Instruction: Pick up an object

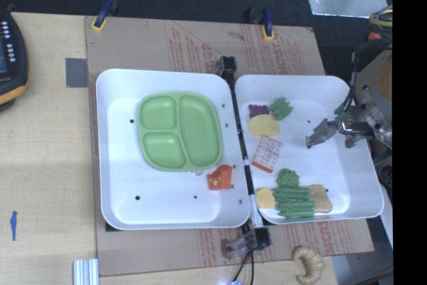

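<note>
A tan curled piece [308, 262] lies on the worktop [47, 163] at the near edge. The left bin [113, 203] holds a green divided plate [180, 131] and a small red item [219, 177]. The right bin [360, 197] holds toy foods: green beans [293, 201], broccoli [287, 177], a yellow piece [263, 125], a printed card [267, 153]. The gripper [319, 135] hovers over bare floor, jaws holding nothing; their width I cannot tell.
</note>
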Controlling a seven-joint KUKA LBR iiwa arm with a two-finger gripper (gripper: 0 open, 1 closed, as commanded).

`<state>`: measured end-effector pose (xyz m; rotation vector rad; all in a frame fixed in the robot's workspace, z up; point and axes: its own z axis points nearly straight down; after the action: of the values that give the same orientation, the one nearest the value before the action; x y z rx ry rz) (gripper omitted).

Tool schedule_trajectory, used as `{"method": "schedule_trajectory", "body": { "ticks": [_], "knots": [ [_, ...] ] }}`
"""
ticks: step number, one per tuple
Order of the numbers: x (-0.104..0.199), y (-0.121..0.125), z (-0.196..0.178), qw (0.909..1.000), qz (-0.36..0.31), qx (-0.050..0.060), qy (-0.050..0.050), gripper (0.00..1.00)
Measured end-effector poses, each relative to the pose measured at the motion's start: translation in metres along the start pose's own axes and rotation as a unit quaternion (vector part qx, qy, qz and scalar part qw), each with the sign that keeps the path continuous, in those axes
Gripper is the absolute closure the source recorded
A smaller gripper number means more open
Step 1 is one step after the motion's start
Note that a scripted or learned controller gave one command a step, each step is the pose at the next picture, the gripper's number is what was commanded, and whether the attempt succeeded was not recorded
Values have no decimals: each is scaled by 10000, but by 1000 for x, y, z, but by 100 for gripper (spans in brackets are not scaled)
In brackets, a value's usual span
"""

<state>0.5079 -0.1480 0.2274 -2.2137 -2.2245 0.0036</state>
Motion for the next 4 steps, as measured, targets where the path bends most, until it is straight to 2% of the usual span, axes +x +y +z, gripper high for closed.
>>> {"method": "schedule_trajectory", "body": {
  "ticks": [1,2,3,4],
  "knots": [
    [93,57,37,10000,-54,-12,0,0],
    [41,118,99,10000,21,-1,-17,0],
    [-28,148,132,10000,31,-26,-7,0],
    [24,152,130,10000,-16,-37,-20,0]
  ]
}}
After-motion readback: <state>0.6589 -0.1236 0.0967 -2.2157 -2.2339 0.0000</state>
